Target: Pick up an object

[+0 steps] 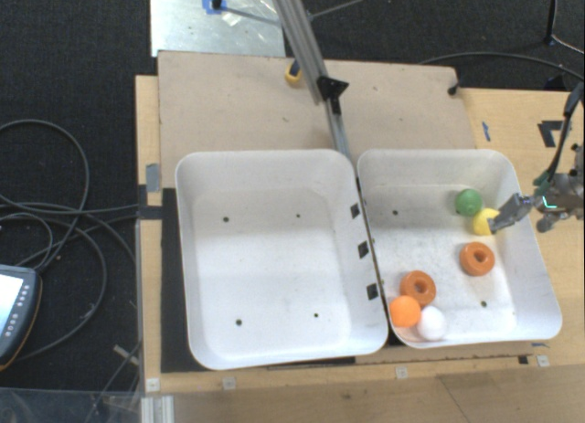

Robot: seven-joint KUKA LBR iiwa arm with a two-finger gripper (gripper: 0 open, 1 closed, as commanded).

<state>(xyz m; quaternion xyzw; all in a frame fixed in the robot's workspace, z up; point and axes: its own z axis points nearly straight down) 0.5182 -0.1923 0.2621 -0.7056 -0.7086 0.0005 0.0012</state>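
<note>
At the far left edge, a handheld pendant (pixel 13 313) with a lit screen lies on the dark floor, with black cables (pixel 55 211) looping above it toward the bench. The left bin (pixel 206 174) sits on the wooden bench (pixel 238 101), a shallow white tray with a few small dark holes dotted across its floor. A grey pole (pixel 302 33) slants down from 12 o'clock and ends at the seam where the two bins touch.

The right bin (pixel 411 167) holds six small things. At its 6 o'clock rim, an orange ball (pixel 405 311) touches a white ball (pixel 431 323), and an orange ring (pixel 418 286) lies just above them, touching the orange ball. Toward 3 o'clock lies a second orange ring (pixel 476 259), apart from the others. At about 2 o'clock, a green ball (pixel 468 201) sits just beside a yellow object (pixel 483 222), partly hidden and hard to name.

The gripper (pixel 508 212) reaches in from 3 o'clock over the bin's right rim, its tip right against the yellow object. Whether the claw is spread or pressed together I cannot tell.
</note>
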